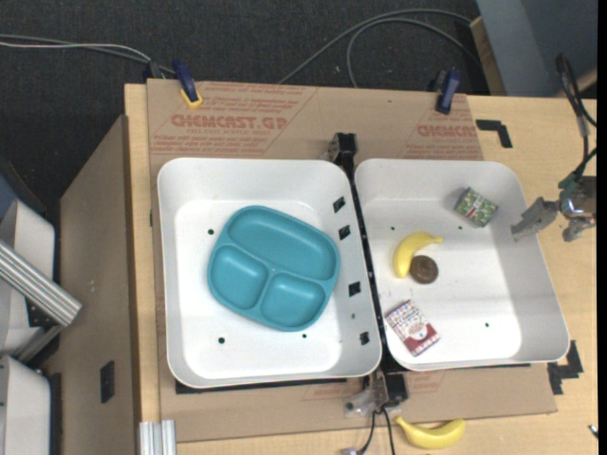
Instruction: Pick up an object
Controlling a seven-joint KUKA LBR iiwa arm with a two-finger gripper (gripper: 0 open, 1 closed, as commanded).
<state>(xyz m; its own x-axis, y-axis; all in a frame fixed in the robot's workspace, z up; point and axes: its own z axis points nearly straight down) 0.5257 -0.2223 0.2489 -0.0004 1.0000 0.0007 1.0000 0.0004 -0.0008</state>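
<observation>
Camera view: two bananas (414, 250), one teal tray (273, 267), hand (553, 216) spread, nothing held.

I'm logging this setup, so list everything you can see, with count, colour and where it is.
bins: two, white, side by side on the bench
tray: one, teal, three compartments, in the left bin
banana: one, yellow, middle of the right bin
brown ball: one, touching that banana
green box: one, far part of the right bin
red-white card: one, near-left corner of the right bin
second banana: one, yellow, on the bench in front of the right bin
clamps: two, blue, far edge of the board
gripper: one, grey, at the right bin's right rim
</observation>
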